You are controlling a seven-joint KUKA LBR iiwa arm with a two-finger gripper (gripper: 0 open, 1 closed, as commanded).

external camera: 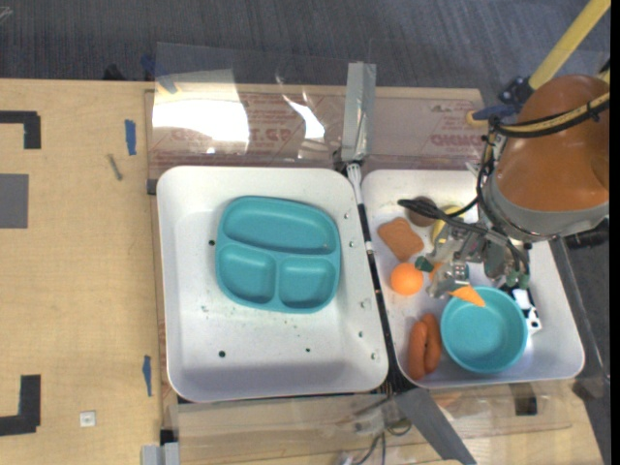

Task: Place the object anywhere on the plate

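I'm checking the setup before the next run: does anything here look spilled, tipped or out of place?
Nothing stands out. The teal plate lies flat in the left bin; the bowl sits upright among toy food in the right bin.

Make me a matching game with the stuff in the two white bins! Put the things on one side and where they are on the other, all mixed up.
Things:
1. teal plate
2. teal bowl
3. orange ball
4. hot dog

Places:
A. right bin, near the front edge, just left of the bowl
B. in the left bin, by itself
C. right bin, front part, under the gripper
D. right bin, near the divider, below the brown bread-like piece

Pairs: 1-B, 2-C, 3-D, 4-A
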